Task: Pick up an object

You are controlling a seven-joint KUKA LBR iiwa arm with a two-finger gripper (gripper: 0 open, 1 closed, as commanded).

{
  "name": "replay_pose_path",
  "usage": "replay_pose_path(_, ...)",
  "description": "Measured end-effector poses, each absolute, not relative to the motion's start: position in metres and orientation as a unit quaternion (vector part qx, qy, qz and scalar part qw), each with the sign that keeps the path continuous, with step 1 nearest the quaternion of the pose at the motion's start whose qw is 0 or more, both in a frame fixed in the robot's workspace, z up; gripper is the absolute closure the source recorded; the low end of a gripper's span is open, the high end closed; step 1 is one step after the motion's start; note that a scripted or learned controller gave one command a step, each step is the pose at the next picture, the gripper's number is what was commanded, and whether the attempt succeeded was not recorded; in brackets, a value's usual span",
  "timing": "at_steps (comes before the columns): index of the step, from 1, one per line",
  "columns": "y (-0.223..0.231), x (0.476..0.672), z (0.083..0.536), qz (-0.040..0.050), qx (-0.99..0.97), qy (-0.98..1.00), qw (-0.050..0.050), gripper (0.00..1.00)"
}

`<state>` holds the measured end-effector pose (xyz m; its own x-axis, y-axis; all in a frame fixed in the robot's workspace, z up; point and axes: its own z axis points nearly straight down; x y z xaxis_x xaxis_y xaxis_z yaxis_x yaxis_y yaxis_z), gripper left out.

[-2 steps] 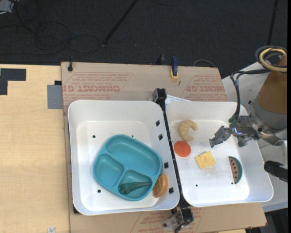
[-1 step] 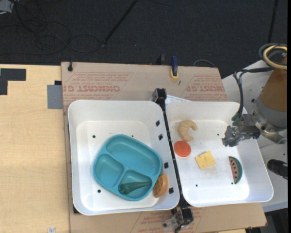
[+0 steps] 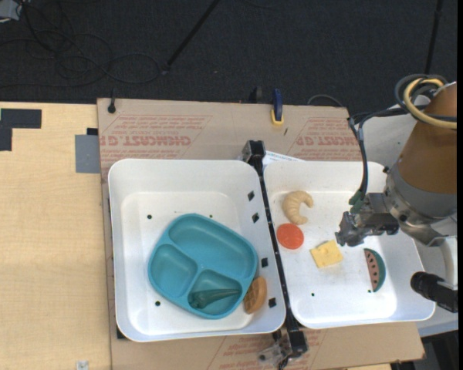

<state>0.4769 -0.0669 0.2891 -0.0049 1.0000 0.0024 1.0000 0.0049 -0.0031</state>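
Observation:
In the right bin (image 3: pixel 324 314) lie a tan croissant (image 3: pixel 297 203), a red-orange round piece (image 3: pixel 290 237), a yellow cheese wedge (image 3: pixel 326 254) and a watermelon slice (image 3: pixel 374 269). My gripper (image 3: pixel 350 232) hangs over the right bin, just above and right of the cheese wedge and left of the watermelon slice. Its dark fingers point down toward the bin floor. Nothing shows between them.
The left bin (image 3: pixel 131 206) holds a teal divided plate (image 3: pixel 203 264) with a grey-green item in its front compartment, and a brown pastry (image 3: pixel 255 294) beside the plate's right rim. A black divider (image 3: pixel 264 206) separates the bins. Cardboard lies under both.

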Motion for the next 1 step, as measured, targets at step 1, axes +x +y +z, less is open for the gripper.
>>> replay_pose_path(1,0.0044,0.4762,0.3114,-0.0004,-0.704,-0.710,0.001,1.00)
